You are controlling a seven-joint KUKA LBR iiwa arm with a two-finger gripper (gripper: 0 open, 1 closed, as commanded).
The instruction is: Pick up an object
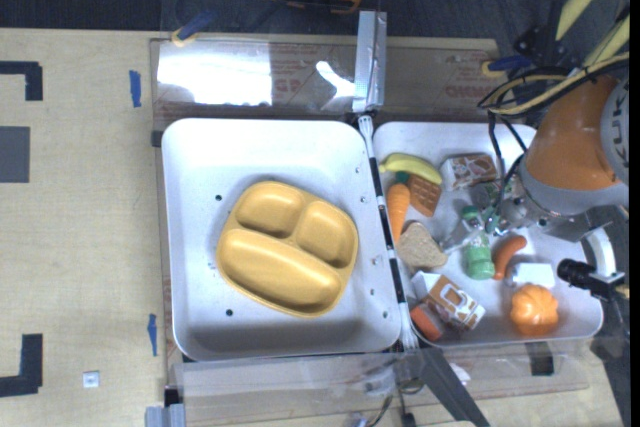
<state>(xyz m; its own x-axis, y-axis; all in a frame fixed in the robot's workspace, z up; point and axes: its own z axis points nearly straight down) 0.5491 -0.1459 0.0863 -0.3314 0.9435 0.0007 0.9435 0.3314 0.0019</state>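
My gripper (497, 212) hangs low over the middle of the right bin (590, 327), under the arm's orange band (572, 151). Just below it lies a green bottle (480, 258), with a red sausage (508, 252) beside it. A snack packet (468, 170) sits just behind the gripper. Around them lie a banana (412, 166), a carrot (398, 208), a bread slice (421, 246), a small printed carton (453, 302), a white block (534, 273) and an orange pumpkin (534, 308). The arm's body hides the gripper's tips, and I see no object held.
The left bin (190, 165) holds a yellow divided plate (287, 244). A raised rim (378, 205) separates the two bins. Cables (530, 80) trail behind the arm at the right. A clear plastic sheet (260, 75) lies behind the left bin.
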